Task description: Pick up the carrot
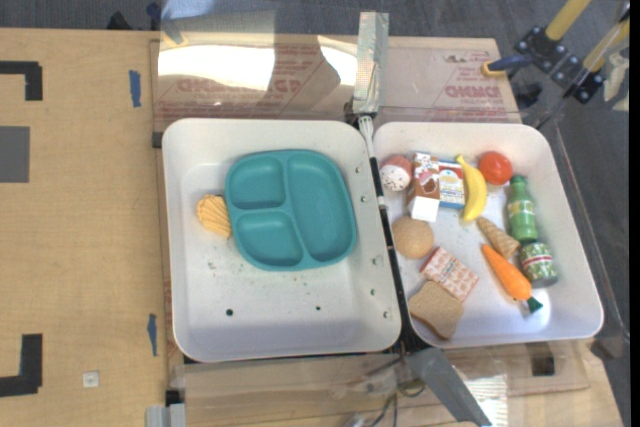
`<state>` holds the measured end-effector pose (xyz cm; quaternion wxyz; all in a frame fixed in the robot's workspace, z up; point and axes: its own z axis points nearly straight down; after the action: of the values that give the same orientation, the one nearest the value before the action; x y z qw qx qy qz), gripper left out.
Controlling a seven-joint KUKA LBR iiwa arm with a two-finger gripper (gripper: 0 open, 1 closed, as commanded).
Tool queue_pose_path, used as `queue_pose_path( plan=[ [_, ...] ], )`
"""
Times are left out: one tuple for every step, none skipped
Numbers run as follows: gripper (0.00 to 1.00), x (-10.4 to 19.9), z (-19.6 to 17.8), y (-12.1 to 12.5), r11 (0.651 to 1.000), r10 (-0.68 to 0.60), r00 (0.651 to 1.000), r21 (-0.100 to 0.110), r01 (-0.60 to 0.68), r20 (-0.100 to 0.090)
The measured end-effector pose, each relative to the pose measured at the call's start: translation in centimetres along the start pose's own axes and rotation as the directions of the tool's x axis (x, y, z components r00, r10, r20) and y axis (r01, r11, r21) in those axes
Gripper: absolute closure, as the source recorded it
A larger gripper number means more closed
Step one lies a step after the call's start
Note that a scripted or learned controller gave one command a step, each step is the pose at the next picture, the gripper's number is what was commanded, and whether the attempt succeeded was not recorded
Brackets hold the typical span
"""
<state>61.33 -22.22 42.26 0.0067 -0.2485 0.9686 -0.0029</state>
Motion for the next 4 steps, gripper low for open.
queue_pose_path(
  plan=[
    [1.0, 4.7, 12.1, 2.6, 0.868, -0.496, 0.868, -0.014, 0.496, -0.003],
    [1.0, 4.4, 10.6, 2.5, 0.869, -0.494, 0.869, -0.001, 0.494, 0.003],
    [1.0, 4.2, 9.4, 2.4, 0.871, -0.492, 0.871, 0.007, 0.492, 0.008],
    [1.0, 4.0, 8.2, 2.4, 0.872, -0.489, 0.872, 0.015, 0.489, 0.013]
  ],
)
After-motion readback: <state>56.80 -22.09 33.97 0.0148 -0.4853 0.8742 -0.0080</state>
